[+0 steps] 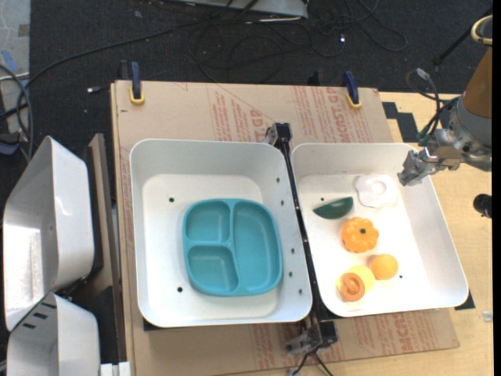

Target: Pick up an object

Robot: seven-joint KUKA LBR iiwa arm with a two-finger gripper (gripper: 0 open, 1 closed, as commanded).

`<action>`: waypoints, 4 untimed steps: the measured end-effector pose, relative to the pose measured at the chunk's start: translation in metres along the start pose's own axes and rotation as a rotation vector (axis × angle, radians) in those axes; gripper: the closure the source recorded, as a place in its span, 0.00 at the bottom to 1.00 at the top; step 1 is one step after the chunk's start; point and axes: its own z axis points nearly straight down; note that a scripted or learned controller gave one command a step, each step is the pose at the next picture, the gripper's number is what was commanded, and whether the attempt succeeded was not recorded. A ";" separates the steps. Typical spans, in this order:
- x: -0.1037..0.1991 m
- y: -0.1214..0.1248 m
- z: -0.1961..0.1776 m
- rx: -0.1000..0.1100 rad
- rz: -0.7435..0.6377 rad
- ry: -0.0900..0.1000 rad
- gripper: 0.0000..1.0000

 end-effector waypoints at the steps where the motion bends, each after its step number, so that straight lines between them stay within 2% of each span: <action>1: 0.043 -0.007 0.001 0.006 -0.003 0.003 1.00; 2: 0.088 -0.019 0.011 0.008 -0.003 0.003 1.00; 3: 0.142 -0.028 0.005 0.006 -0.005 0.003 1.00; 4: 0.195 -0.025 0.017 0.009 -0.004 0.002 1.00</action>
